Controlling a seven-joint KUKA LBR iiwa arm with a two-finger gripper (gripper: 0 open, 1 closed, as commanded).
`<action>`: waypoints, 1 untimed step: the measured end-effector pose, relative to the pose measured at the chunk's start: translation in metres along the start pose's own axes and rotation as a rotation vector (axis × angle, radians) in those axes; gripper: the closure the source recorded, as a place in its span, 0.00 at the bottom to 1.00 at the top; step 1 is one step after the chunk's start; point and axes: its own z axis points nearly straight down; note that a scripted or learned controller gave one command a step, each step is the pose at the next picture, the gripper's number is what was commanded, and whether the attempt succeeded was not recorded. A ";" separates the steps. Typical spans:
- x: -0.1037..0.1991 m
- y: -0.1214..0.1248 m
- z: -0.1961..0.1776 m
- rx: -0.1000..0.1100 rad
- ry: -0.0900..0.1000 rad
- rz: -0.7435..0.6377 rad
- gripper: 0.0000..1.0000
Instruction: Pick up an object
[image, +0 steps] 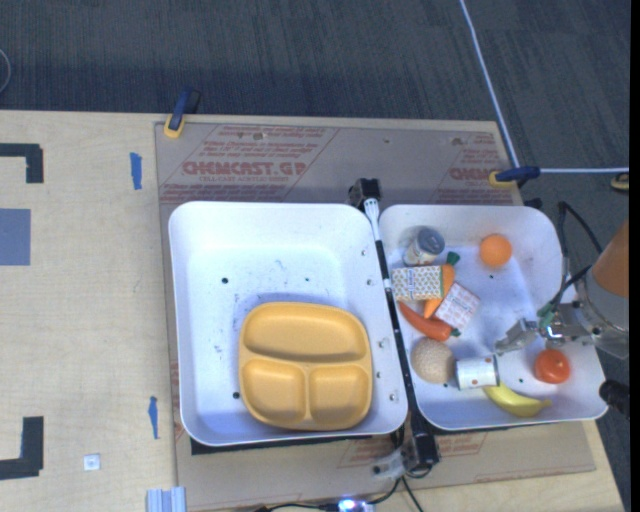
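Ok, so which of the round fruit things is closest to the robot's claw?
The red tomato, near the right bin's front right corner. It sits right beside the gripper. The round orange is farther off, toward the back of the same bin.

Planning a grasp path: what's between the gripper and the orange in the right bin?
Bare white bin floor separates the gripper from the orange in the camera view.

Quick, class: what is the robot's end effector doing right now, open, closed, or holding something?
End effector: over the right white bin, beside the round red tomato-like object; open or closed cannot be told, and nothing shows between its tips.
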 end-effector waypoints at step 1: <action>0.063 0.026 0.011 -0.008 -0.011 0.003 0.00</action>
